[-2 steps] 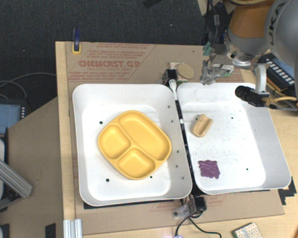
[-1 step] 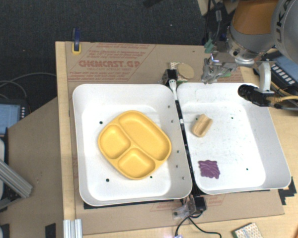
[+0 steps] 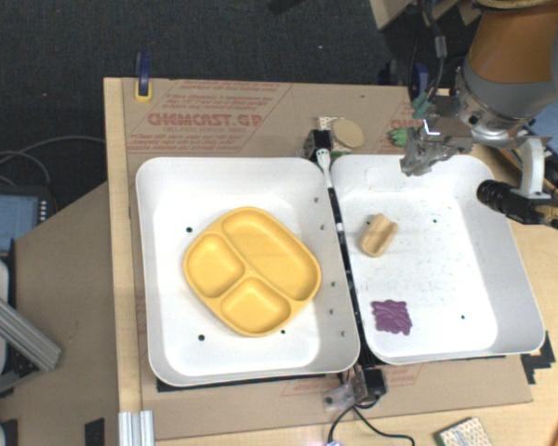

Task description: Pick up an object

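Observation:
A tan, stubby wooden cylinder (image 3: 378, 235) lies in the right bin (image 3: 465, 277), left of its middle. A flat purple piece (image 3: 391, 317) rests nearer that bin's front edge. My gripper (image 3: 418, 161) hangs over the far left part of the right bin, well behind the tan cylinder and apart from it. Nothing shows in its grasp. A yellow plate with three compartments (image 3: 251, 269) sits in the middle of the left bin (image 3: 163, 249).
The two bins meet at a raised divider (image 3: 338, 240). Brown cardboard (image 3: 214, 119) lies behind the bins, with a small round disc (image 3: 349, 135) near the divider's far end. The arm's orange band (image 3: 521, 26) rises at the upper right.

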